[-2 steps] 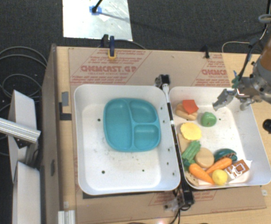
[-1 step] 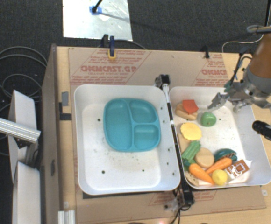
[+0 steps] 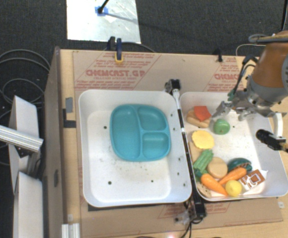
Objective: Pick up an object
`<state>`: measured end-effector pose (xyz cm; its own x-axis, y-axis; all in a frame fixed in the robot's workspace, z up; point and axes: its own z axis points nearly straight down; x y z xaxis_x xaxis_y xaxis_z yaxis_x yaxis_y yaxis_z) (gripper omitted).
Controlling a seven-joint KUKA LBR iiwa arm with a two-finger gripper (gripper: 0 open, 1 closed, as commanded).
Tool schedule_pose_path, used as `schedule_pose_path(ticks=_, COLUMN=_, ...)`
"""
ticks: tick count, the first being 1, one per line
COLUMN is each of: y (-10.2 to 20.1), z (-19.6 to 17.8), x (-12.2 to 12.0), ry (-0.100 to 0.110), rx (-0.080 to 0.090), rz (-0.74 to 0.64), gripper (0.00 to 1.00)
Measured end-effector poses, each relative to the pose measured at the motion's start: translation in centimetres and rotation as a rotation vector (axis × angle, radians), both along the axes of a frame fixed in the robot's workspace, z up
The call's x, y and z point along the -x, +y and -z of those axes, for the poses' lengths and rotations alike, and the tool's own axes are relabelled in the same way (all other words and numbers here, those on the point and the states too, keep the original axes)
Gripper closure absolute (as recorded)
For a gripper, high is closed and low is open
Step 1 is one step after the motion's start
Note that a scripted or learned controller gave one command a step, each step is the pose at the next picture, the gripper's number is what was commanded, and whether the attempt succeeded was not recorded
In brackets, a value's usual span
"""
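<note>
I see the gripper low over the right bin, near its far edge, just beside a green round object. I cannot tell its state from here. It touches nothing that I can confirm. I judge the green one is the target, because it lies apart from the crowded pile at the near edge. The left bin carries a teal tray.

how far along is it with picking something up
Done: the arm has reached into the right bin, and the gripper hangs by the green ball. In hand: nothing visibly held. Left: close on a piece and lift it; the ball, orange block and yellow piece all lie in the bin.
</note>
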<state>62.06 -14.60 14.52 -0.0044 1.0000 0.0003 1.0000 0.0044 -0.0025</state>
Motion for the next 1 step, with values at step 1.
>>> schedule_pose_path(ticks=1, y=1.13, z=4.82, x=-0.72, ry=-0.008, rx=0.002, rz=0.002, gripper=0.0)
